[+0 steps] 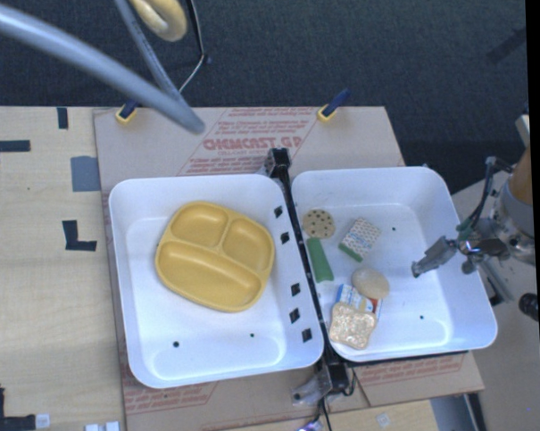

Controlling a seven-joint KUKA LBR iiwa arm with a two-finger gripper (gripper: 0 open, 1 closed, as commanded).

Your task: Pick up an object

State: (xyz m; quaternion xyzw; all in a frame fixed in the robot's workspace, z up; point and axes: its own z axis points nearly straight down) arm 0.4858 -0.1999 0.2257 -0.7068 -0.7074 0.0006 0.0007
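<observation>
My gripper reaches in from the right, low over the right part of the right bin, with nothing visibly in it. Left of it lie several small objects. A beige oval piece is nearest, about a hand's width away. Below that sit a blue and white packet and a tan textured square. Farther left are a green stick, a speckled round cookie and a small patterned packet.
The left bin holds a yellow divided plate. A black divider runs between the bins. Both stand on a cardboard sheet. A grey pole crosses the top left.
</observation>
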